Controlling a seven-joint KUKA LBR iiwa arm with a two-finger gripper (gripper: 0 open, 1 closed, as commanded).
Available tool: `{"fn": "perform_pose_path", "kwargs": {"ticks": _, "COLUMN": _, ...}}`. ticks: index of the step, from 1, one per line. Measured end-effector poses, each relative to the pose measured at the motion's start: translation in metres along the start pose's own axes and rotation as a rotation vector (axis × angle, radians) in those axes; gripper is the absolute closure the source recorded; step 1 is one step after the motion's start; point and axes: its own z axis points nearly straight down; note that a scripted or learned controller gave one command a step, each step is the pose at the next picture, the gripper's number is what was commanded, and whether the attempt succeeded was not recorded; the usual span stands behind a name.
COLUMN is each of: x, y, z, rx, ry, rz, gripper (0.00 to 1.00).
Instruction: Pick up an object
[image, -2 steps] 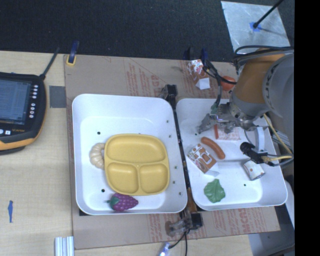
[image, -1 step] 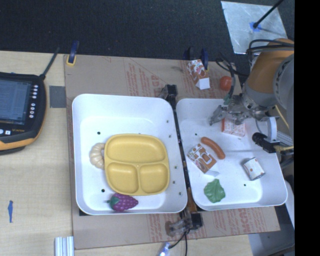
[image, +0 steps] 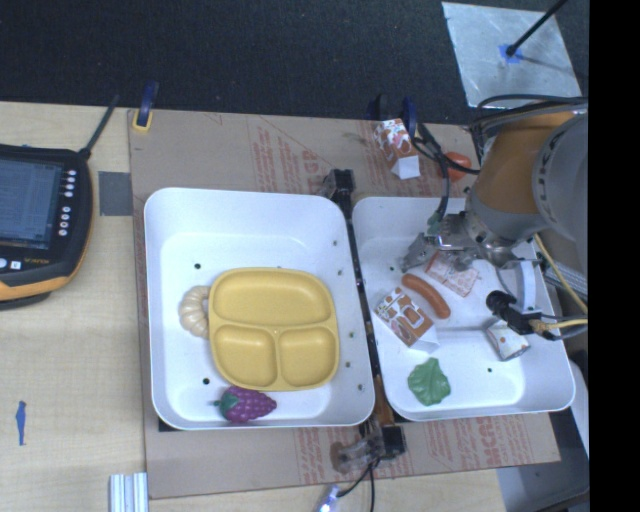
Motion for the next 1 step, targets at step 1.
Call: {"fn": "perform_pose_path", "kwargs": {"ticks": 1, "x": -0.0228, "y": 0.0379, "z": 0.0005, "rx": 0.001, "ry": 0.003, "rz": 0.001, "gripper": 0.0}}
